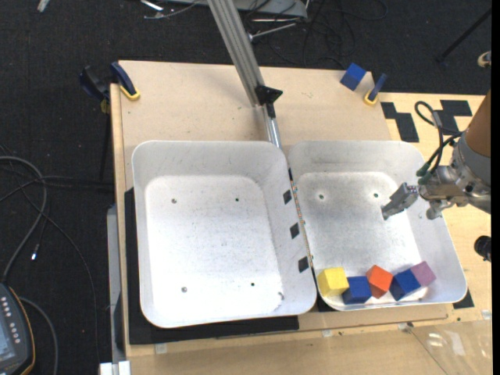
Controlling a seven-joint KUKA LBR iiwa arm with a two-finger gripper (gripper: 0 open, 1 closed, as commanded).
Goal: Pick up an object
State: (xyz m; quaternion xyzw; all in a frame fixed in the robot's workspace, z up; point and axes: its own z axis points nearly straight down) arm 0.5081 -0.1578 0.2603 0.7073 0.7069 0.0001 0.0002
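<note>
The arm [478,151] reaches in from the right edge, bent low over the right bin [351,162], its wrist just inside that bin's right rim. The tool [400,201] points left and slightly down over the bin's bare middle; whether it is apart or together I cannot tell, and nothing shows in it.

The blocks lie well apart from the tool, bunched along the bin's near edge: a yellow block [333,279], a blue block [358,289] touching it, an orange block [380,279], a second blue block [405,283] and a purple block [423,273].

The left bin [148,209] sits beside it on a wooden counter [195,100]. A stray blue cube [354,76] rests near the counter's far right corner. A metal pole [234,37] slants in from above. Dark carpet with cables [47,201] surrounds the counter.
</note>
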